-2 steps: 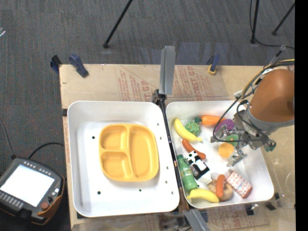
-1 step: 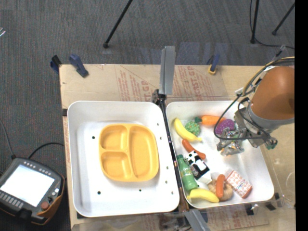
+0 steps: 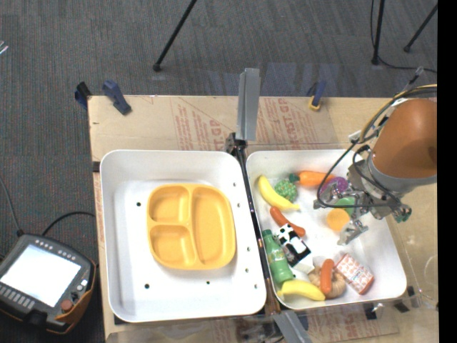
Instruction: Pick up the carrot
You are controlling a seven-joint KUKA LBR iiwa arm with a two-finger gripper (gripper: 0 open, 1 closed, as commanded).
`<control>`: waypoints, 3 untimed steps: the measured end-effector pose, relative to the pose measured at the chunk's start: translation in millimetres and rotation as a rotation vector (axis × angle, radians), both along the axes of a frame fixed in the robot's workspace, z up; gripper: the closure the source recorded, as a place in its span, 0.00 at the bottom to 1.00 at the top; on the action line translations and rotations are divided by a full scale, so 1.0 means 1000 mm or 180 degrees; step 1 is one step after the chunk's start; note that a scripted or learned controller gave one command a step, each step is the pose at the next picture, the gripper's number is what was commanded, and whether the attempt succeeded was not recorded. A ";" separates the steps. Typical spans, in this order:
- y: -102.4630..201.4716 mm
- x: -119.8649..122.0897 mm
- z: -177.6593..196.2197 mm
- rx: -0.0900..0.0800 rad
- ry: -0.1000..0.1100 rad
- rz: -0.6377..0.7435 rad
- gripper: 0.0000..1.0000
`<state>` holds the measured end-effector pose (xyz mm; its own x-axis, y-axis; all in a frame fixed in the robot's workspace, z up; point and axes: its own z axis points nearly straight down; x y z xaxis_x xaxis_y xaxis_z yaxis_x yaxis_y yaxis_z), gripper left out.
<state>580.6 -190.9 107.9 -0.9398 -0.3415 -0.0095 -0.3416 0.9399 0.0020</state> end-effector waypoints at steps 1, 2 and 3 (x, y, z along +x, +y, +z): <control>0.000 0.002 -0.021 -0.0006 0.0027 -0.0446 0.00; 0.001 0.004 -0.010 -0.0002 0.0013 -0.0439 1.00; 0.001 0.004 -0.010 -0.0002 0.0016 -0.0437 0.00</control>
